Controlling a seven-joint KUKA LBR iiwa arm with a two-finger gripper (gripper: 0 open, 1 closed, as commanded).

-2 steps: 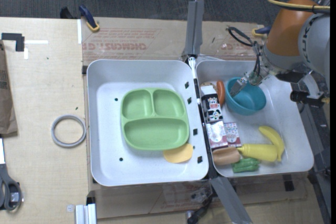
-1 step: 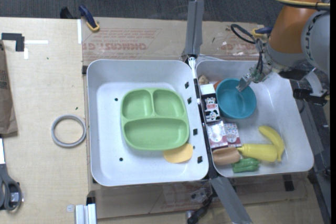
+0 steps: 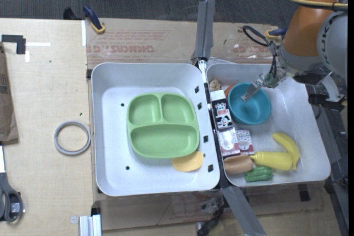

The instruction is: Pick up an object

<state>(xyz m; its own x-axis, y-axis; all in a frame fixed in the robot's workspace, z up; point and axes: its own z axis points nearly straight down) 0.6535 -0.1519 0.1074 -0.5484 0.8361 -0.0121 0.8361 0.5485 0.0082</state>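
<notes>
The end effector [image 3: 253,91] hangs over the blue bowl [image 3: 250,104], likely because its rim offers a grip; its state I cannot tell. Just below the bowl, a banana [image 3: 279,153] crowds other pieces.

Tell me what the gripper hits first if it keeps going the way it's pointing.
Most likely the round blue bowl in the right bin: the gripper points down-left over its inside. From this single slanted view, its height above the bowl is unclear.
</notes>
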